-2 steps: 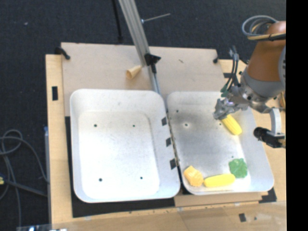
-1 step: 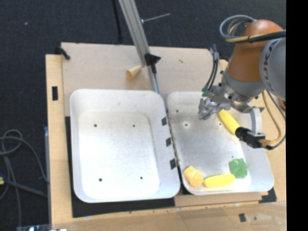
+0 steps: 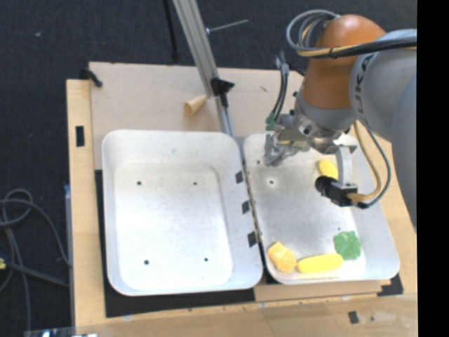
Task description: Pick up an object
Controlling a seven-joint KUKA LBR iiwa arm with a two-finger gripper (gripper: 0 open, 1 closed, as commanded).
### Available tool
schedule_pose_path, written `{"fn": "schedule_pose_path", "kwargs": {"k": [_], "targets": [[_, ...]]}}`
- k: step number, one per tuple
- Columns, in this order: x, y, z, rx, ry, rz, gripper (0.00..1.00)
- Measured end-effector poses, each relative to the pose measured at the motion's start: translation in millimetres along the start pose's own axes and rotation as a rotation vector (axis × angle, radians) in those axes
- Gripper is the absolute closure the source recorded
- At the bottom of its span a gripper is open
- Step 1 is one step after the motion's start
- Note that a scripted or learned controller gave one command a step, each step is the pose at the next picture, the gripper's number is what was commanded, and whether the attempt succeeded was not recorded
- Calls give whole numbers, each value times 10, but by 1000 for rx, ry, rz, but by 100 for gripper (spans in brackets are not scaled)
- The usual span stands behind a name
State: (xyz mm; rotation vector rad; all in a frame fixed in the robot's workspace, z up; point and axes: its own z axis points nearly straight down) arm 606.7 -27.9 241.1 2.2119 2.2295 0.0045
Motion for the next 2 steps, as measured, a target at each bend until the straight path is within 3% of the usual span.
{"fn": "schedule_pose_path", "kwargs": {"k": [2], "targets": [[1111, 338, 110, 1, 0, 0, 100]]}}
